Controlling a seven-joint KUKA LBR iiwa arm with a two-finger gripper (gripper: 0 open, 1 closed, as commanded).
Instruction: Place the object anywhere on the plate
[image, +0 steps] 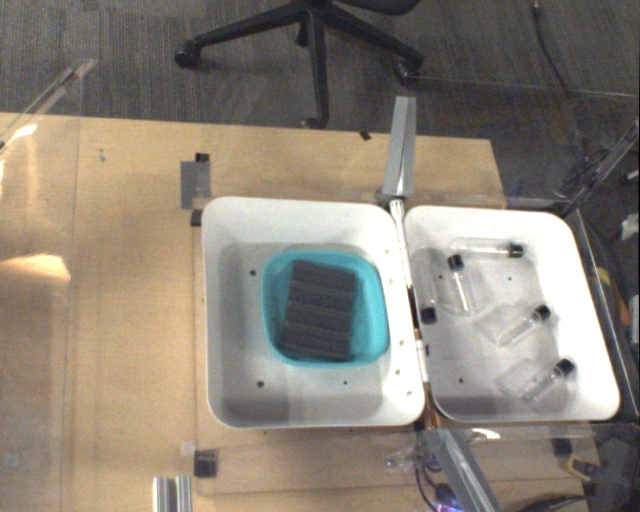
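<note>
Pad on plate in left bin; vials in right bin.

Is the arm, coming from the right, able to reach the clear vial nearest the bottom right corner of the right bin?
Probably yes. That vial lies alone on the right bin's floor, apart from the other vials, with nothing over it.

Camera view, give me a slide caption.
Grey ridged block on teal plate in left bin; clear vials in right bin.

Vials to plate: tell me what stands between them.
The clear vials lie in the right bin; the teal plate sits in the left bin. The two bins' adjoining walls run between them. A dark ridged block covers the plate's middle.
</note>
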